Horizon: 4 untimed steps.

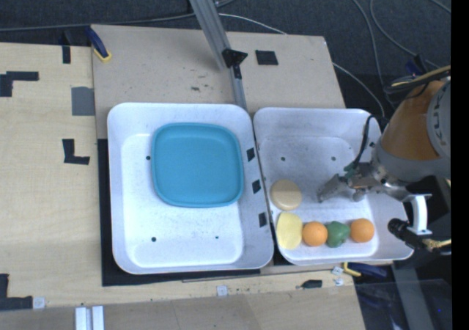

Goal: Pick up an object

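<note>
The right bin (308, 130) holds a tan round piece (286, 193), a yellow piece (289, 231), an orange ball (314, 234), a green piece (337, 233) and a second orange ball (361, 230), lined along its near edge. My gripper (327, 191) reaches in from the right and hovers low over the bin's middle, just right of the tan piece and above the row of fruit. Nothing shows between its fingers (325, 193).
The left bin (132, 174) carries a blue square plate (196, 164). A grey metal pole (212, 20) slants down to the gap between the bins. Cables (381, 13) lie on the dark floor at the upper right.
</note>
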Tool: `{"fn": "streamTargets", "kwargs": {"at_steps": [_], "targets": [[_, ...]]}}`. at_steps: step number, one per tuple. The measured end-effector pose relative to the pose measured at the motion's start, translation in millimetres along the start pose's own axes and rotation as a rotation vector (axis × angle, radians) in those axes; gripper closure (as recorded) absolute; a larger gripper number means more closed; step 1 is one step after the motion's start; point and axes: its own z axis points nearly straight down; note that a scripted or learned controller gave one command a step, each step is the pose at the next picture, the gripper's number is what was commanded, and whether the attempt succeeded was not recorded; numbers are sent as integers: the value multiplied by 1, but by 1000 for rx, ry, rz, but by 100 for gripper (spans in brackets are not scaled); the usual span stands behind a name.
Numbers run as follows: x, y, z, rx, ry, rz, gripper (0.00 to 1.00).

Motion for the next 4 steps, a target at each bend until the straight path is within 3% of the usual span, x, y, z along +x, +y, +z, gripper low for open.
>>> {"fn": "streamTargets", "kwargs": {"at_steps": [1,4], "targets": [[0,2,-13,-5,-1,-1,100],[-11,-9,-162,-11,-3,0,100]]}}
